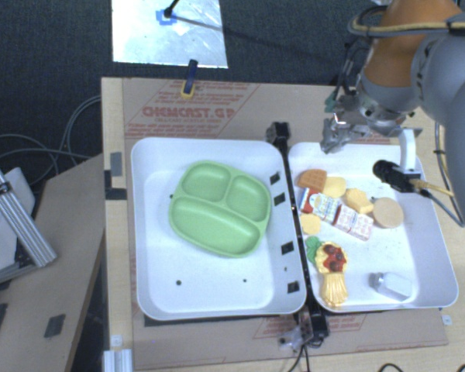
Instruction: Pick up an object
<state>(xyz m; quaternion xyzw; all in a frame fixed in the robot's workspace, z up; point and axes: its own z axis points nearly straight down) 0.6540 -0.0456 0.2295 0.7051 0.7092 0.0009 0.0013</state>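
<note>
Gripper (335,139) above far edge of right bin (438,242), finger state: cannot tell | nothing seen held | candidates untouched in right bin: striped packet (341,214), round tan disc (387,212), orange piece (313,179) | green divided plate (219,207) in left bin (151,231) | stage: pre-grasp; descent, closing, lift all remaining

Toy foods clustered in the right bin (434,285), carton (342,213) lying flat and slanted, bread (312,180) and yellow pieces (335,187) around it, tan disc (387,212), corn (335,289), grey block (391,285) apart near front.
</note>
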